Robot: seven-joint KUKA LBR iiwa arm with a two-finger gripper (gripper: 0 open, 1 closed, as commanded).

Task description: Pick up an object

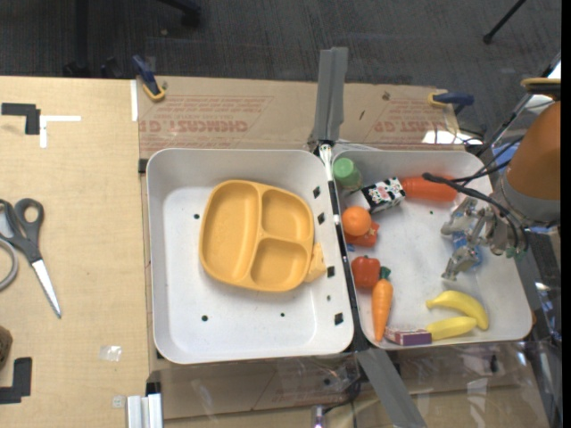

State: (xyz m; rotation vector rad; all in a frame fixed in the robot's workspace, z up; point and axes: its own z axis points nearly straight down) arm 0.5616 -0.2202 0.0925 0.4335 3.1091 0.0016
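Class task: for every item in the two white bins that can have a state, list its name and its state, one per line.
Yellow three-compartment plastic plate: right way up in the left white bin, nothing in it.
Yellow toy bananas: lying flat in the right white bin.
Orange toy carrot: lying flat, green top toward the far side.
Two-finger gripper: low over the right bin, nothing seen between its fingers.

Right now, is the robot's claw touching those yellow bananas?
Apart. In the camera view the gripper hangs above the right bin's floor, and a strip of bare white bin shows between it and the bananas lying nearer the front wall.
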